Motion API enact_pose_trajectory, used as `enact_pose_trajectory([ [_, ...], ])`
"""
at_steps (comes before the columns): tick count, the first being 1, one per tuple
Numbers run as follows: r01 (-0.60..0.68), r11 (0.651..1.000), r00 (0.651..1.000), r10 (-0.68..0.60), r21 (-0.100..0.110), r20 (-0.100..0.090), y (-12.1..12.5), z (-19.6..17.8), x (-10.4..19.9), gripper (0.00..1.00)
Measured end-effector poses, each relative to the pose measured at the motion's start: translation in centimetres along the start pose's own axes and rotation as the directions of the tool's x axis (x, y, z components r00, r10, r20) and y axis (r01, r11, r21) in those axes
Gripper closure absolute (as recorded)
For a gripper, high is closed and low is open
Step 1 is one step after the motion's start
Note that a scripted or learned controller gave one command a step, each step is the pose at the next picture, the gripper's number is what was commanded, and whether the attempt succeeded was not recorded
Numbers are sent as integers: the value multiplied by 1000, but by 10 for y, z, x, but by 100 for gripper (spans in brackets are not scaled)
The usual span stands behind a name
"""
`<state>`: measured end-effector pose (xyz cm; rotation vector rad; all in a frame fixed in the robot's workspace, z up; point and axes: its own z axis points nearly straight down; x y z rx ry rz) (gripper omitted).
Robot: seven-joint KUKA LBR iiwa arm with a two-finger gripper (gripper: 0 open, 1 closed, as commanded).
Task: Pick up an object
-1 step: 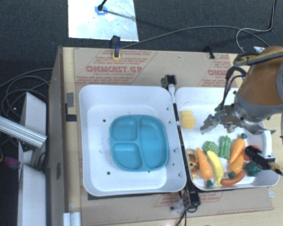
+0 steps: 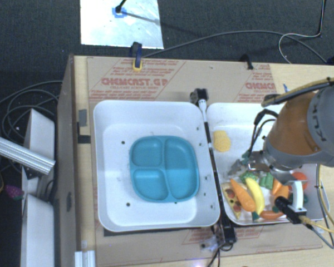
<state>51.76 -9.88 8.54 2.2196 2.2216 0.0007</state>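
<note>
- Arm (image 2: pixel 300 129) reaches from the right over the right bin (image 2: pixel 234 113).
- End effector (image 2: pixel 255 166) hangs just above the toy food; whether it is open or closed, I cannot tell.
- Banana (image 2: pixel 256 192) and carrot (image 2: pixel 242 195) lie side by side near the front wall of this bin.
- Blue plate (image 2: pixel 164 168) with 4 compartments lies in the left bin (image 2: pixel 117 121).

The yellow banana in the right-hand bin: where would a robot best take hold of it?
Probably across its middle, from straight above. The banana lies long and narrow, running up-left to down-right, with its upper side bare. An orange carrot crowds its left side, so fingers closing across the short width need care there. The gripper is near its upper end.
</note>
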Motion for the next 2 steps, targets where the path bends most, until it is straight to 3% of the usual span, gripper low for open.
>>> enact_pose_trajectory([
  [1,1,1000,1000,-1,-2,-1,1,-10,0,100],
  [2,3,1000,1000,-3,-3,-1,33,-126,48,100],
])
